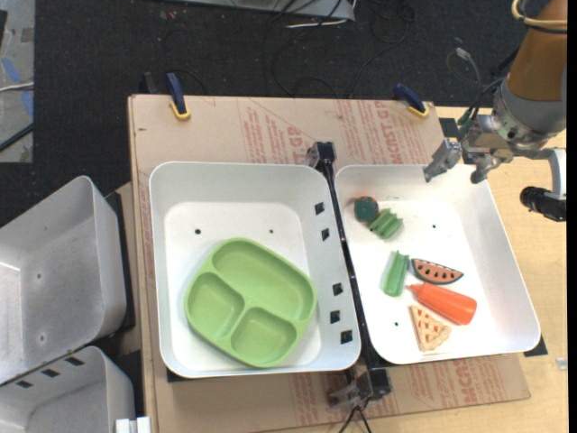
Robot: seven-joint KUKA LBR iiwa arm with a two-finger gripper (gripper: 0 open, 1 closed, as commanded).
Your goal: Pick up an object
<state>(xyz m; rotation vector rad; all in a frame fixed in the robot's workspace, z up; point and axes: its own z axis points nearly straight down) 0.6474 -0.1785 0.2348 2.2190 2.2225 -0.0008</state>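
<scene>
- The left bin (171, 188) holds one green plate (251, 301) with three sections.
- The right bin (505, 233) holds five toy foods: one dark green broccoli (365, 208), one light green piece (388, 225) just beside it, one green pod (395, 273), one watermelon slice (436, 271), one orange carrot (444, 303) and one waffle piece (429, 327).
- The gripper (459, 165) hangs over the far rim of the right bin, with its fingers (439, 164) spread and nothing between them.
- Both bins sit on a brown board on the desk (234, 124), by a black floor with cables.
</scene>
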